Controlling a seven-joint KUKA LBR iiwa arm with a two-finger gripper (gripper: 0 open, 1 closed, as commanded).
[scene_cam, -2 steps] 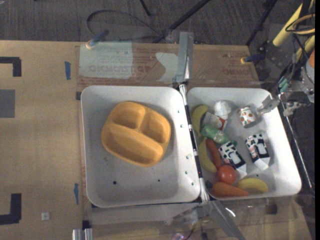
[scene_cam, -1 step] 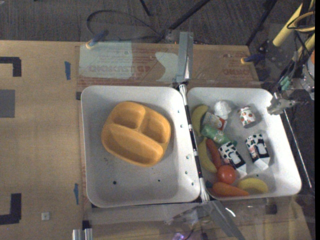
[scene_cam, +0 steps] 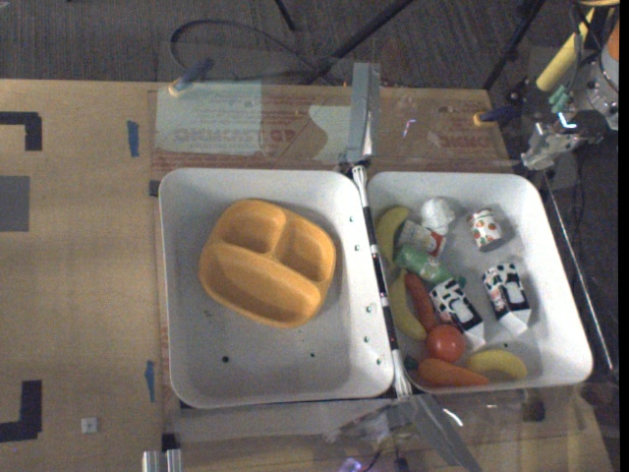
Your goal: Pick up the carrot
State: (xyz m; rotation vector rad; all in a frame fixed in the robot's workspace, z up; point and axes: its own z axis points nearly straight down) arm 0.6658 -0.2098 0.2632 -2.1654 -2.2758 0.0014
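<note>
The gripper [scene_cam: 552,144] hangs at the upper right of the frame, just outside the far right corner of the right-hand bin [scene_cam: 565,323]. It is small and blurred there, so I cannot tell whether it is released or clenched, and nothing shows in its grasp. The arm [scene_cam: 595,77] behind it runs off the right edge, which probably means it is parked clear of the bins so the camera gets an open look at the contents. The carrot [scene_cam: 454,373] lies flat at the lower edge of that bin, near the wall shared with the left bin, well apart from the gripper. It is hemmed in: a red tomato [scene_cam: 445,343] touches it from above, a yellow fruit [scene_cam: 498,364] sits just beside its right end, and a banana [scene_cam: 404,315] curves down towards its left end. A redder, elongated piece [scene_cam: 423,301], perhaps a pepper, lies higher up and could be mistaken for the carrot. Two cow-patterned cartons [scene_cam: 506,291] stand nearby. The left bin [scene_cam: 187,352] holds a yellow divided plate [scene_cam: 267,261].
</note>
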